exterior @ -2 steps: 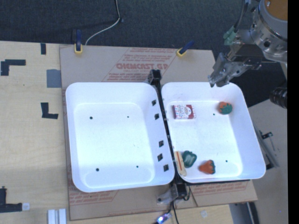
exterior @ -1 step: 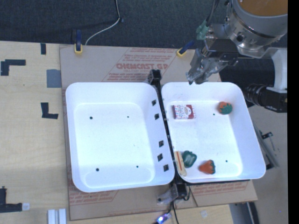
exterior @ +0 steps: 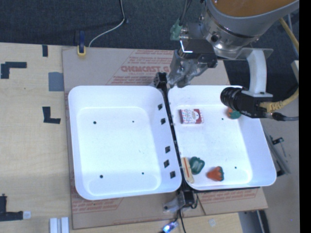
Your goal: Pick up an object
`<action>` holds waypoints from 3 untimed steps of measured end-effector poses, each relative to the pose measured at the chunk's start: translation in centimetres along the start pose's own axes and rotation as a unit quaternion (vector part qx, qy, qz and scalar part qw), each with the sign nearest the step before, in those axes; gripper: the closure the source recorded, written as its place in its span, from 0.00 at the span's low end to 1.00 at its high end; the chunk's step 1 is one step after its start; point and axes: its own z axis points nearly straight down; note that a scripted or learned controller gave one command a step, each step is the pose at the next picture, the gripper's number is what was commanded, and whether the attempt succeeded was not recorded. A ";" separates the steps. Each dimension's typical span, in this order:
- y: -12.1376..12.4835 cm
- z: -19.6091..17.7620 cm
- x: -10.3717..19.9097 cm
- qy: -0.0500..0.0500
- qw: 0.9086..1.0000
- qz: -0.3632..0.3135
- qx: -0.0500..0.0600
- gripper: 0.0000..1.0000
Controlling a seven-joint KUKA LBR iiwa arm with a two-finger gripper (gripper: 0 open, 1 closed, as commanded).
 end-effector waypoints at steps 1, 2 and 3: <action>0.1 -1.0 -0.3 -0.001 1.000 0.002 0.000 1.00; 0.1 -2.0 -0.2 -0.001 1.000 0.001 0.001 1.00; 0.1 -3.0 -0.2 -0.001 1.000 0.000 0.001 1.00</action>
